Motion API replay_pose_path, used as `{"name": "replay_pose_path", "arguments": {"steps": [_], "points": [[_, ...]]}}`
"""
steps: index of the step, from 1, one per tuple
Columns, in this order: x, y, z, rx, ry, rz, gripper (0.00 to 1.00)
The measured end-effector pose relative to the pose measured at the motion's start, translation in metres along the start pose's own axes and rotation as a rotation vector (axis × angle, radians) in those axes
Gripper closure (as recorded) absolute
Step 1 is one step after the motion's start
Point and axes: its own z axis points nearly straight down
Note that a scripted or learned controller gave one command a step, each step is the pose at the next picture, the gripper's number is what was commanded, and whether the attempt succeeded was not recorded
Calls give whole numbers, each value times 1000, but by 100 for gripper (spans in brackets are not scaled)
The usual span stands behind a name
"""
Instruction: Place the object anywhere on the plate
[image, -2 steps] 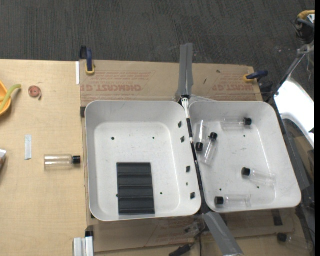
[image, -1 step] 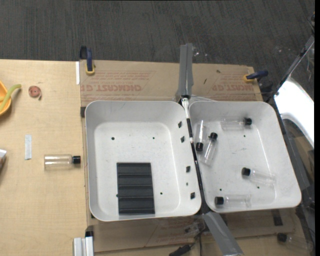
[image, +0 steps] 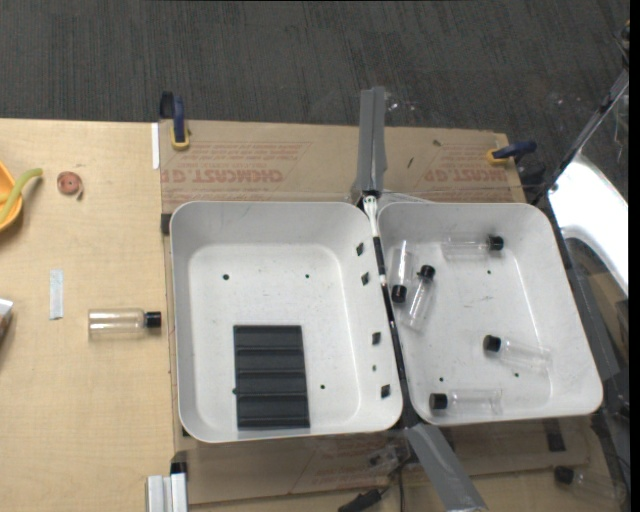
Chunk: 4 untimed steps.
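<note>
Clear vials (image: 418, 290) lie loose in right bin (image: 560, 260); dark ridged plate (image: 270, 376) waits lower-left bin; claw state: can't tell.

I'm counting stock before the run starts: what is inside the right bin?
Inside the right bin lie five clear vials with black caps: two near its left wall, one at the back, one mid-right, one at the front. Nothing covers them.
</note>
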Motion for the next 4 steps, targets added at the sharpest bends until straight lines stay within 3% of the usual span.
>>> {"name": "replay_pose_path", "arguments": {"steps": [4], "points": [[-4, 0, 1, 2, -2, 0, 0]]}}
